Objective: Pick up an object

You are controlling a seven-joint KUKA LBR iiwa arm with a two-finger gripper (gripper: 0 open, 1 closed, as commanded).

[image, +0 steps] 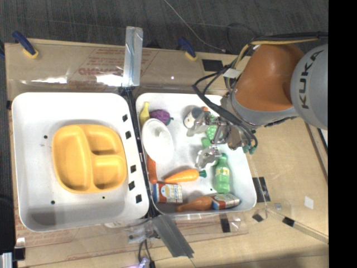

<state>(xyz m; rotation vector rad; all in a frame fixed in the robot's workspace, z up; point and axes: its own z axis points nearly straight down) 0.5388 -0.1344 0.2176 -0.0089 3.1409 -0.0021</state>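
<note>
Starting at the left, the left bin (33, 166) carries a yellow divided tray (89, 156) and plays no part in the risk; the trouble all lies in the right bin (245, 175), where the pickable objects are packed close. Along its left wall stand a yellow piece (145, 113) and a purple piece (160, 116), with a white bowl (157, 140) just below them. Lower down, a small carton (167, 192) lies touching an orange carrot (182, 176), and a second carrot-like piece (194, 205) rests against the front wall beside a red-and-white packet (226, 202). A green bottle (222, 175) stands near the bin's right side, just under the claw (215, 141).

The claw hangs low over the middle of that bin, among pale and green items I cannot make out clearly. Whether it is released or clenched cannot be told from this angle, and nothing can be seen between its tips, so I would not count anything as held.

Several things could go wrong, as I judge it. The clutter beneath the claw means a closing grip may catch two items or only an edge, and the piece could slip out on the lift. The green bottle is close enough to be knocked over or pushed against the wall. The dangling cables (215, 85) at the wrist might also snag as the arm (268, 85) rises.
</note>
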